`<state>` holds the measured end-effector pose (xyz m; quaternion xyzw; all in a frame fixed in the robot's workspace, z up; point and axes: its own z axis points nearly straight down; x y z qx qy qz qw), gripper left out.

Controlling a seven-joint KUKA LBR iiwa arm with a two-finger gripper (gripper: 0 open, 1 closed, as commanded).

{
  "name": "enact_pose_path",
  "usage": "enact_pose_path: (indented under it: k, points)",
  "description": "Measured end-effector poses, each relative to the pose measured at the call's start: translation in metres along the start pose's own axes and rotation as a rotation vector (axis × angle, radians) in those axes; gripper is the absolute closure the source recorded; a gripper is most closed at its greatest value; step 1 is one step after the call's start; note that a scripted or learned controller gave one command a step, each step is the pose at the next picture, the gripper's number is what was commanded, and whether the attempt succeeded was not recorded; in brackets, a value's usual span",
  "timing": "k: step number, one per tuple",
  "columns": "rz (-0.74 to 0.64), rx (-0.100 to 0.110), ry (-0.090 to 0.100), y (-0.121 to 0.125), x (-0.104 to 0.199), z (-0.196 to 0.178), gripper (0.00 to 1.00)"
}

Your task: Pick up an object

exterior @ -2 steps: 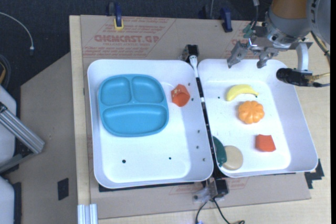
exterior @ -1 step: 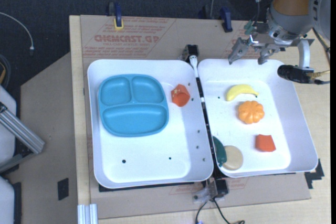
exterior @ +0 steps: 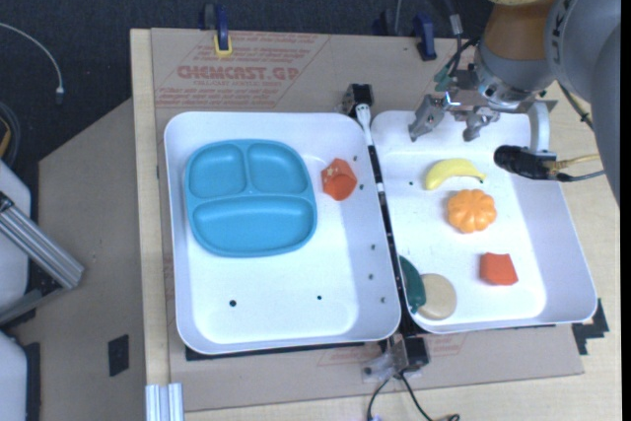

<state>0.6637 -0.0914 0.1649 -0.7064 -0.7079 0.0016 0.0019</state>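
Observation:
My gripper [exterior: 452, 123] hangs open over the far edge of the right bin [exterior: 562, 242], with nothing between its fingers. Just in front of it lies a yellow banana [exterior: 454, 174]. An orange pumpkin-shaped toy [exterior: 470, 210] sits a little nearer, and a red block [exterior: 499, 268] lies toward the bin's front right. In the near left corner of that bin rests a beige round piece [exterior: 438, 298] beside a dark green item [exterior: 412, 283]. A small orange-red object [exterior: 338, 179] lies in the left bin [exterior: 286, 311], by its right wall.
A blue divided plate [exterior: 251, 195] takes up the far left part of the left bin. Both bins rest on a cardboard sheet [exterior: 256, 64] held by blue clamps at the back. A ridge with black screws separates the bins.

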Motion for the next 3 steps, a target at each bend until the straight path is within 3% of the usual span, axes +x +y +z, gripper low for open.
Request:
enact_pose_path:
  k: [2, 3]
  points:
    - [0.002, 0.0, 0.0, -0.004, -0.002, 0.083, 0.0]
    - [0.002, -0.006, -0.001, -0.003, -0.002, 0.069, 1.0]
